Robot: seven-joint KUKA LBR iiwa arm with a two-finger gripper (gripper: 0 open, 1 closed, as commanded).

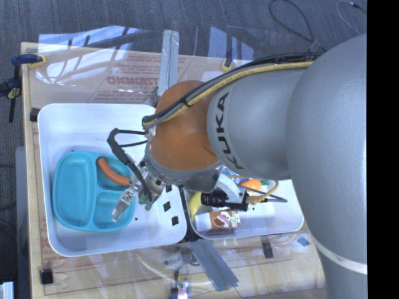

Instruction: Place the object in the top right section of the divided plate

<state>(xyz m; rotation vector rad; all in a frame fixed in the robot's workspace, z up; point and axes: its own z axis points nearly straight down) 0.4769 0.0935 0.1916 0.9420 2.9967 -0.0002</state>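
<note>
Grey arm (293,111) fills my frame's right. Below it, gripper (128,201) hangs over the blue divided plate (78,189), lower left; finger gap unreadable. Orange sausage (113,172) lies in the plate's upper-right section.

a robotics lab: kuka arm (280,117), taped bench (93,73), floor cables (293,11).

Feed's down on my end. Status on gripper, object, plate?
Gripper over the blue divided plate. Orange object lying in plate's top right section. Arm hides part of right bin.
</note>
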